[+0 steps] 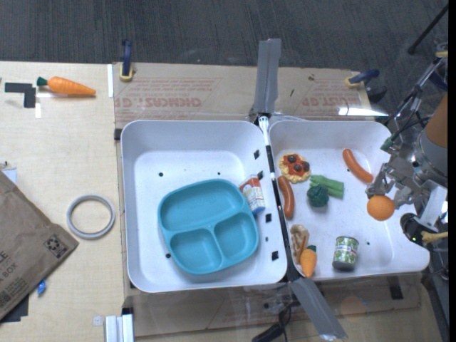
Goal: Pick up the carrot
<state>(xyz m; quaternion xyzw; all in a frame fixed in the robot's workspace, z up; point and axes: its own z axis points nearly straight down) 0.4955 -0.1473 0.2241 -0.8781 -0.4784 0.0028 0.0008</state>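
A small orange carrot (pixel 308 261) with a green top lies in the right bin (pixel 335 137), in its near left corner against the dividing wall. A second, larger carrot (pixel 66 86) rests on the wooden bench at the far left, outside both bins. My gripper (pixel 385 189) hangs over the right side of the right bin, far from both carrots. An orange ball-shaped fruit (pixel 381 208) sits directly under its tip, touching or nearly touching it. I cannot make out whether the fruit is gripped or just lying below.
The right bin also holds a pizza slice (pixel 294 167), two sausages (pixel 286 195) (pixel 356 165), a green broccoli (pixel 319 193), a tin can (pixel 345 253) and a tan piece (pixel 298 235) beside the small carrot. A blue divided plate (pixel 206 226) and a small packet (pixel 253 194) occupy the left bin. A tape ring (pixel 90 215) lies on the bench.
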